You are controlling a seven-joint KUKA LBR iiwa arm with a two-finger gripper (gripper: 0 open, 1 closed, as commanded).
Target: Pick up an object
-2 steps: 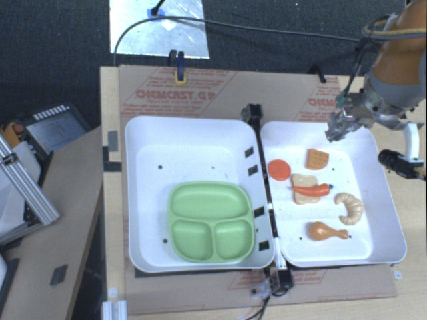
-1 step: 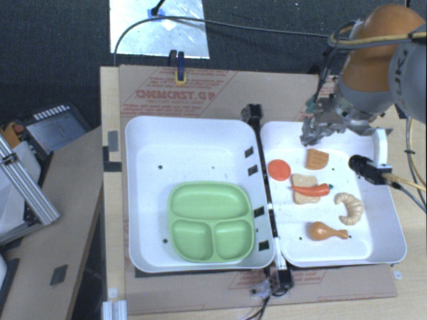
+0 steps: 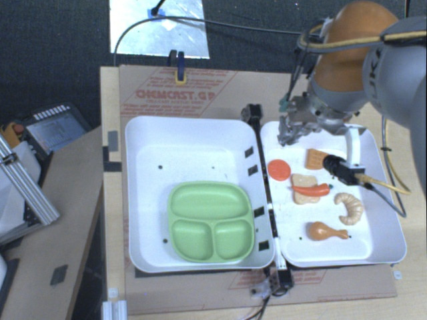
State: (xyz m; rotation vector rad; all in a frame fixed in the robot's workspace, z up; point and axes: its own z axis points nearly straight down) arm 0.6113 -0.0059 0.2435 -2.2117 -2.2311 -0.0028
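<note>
The gripper (image 3: 291, 133) hangs over the far left corner of the right bin (image 3: 383, 242); whether it is wide or narrow I cannot tell. Nearby lie a red disc (image 3: 279, 170), toast with a sausage (image 3: 310, 190), a croissant (image 3: 350, 207) and a drumstick (image 3: 325, 231). A green divided tray (image 3: 211, 221) fills the left bin (image 3: 143, 179).

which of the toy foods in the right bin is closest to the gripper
The red tomato slice, the flat round disc below the gripper; the other foods lie further toward the bin's right and front.
</note>
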